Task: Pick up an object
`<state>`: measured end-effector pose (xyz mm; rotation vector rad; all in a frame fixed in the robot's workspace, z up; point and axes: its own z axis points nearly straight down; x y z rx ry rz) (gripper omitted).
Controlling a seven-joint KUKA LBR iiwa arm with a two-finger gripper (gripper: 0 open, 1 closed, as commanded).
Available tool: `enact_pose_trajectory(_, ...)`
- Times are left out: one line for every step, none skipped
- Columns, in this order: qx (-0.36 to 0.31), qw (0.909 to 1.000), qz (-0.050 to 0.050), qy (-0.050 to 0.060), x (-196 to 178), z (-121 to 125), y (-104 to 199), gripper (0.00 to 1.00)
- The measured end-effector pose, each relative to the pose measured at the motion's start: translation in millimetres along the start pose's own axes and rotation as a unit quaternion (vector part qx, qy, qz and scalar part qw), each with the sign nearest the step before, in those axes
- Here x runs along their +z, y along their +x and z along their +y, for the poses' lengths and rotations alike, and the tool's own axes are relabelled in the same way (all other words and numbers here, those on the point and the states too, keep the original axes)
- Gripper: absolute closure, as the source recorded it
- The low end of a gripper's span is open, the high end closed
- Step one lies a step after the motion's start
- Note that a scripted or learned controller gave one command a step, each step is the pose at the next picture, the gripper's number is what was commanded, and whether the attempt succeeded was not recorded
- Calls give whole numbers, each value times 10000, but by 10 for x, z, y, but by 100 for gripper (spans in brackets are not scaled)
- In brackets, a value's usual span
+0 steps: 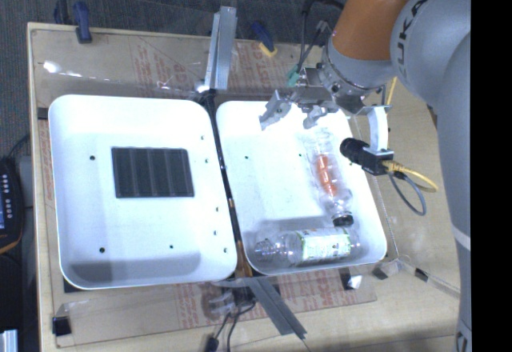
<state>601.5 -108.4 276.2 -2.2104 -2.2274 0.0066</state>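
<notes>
Two clear plastic bottles lie in the right bin point(264, 198). One bottle with orange contents and a black cap point(326, 170) lies lengthwise along the bin's right side. The other, with a white and green label point(308, 247), lies across the bin's near edge. My gripper point(294, 111) hangs over the far end of the right bin, just beyond the orange bottle's far end. Its two grey fingers are spread apart with nothing between them.
The left bin point(72, 182) holds a dark ribbed rectangular pad point(152, 172). A grey metal bar point(220, 46) stands upright at the far junction of the bins. A black and yellow cable point(400, 170) trails off the wrist at the right bin's right rim.
</notes>
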Motion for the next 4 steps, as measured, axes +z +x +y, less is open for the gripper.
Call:
enact_pose_trajectory(-2,10000,-1,5,595,5,-781,0)
enact_pose_trajectory(-295,9996,5,-8,942,-166,-1011,0)
enact_pose_trajectory(1480,9890,16,11,1395,-20,-1010,0)
enact_pose_trajectory(473,9989,3,-24,789,-242,-929,0)
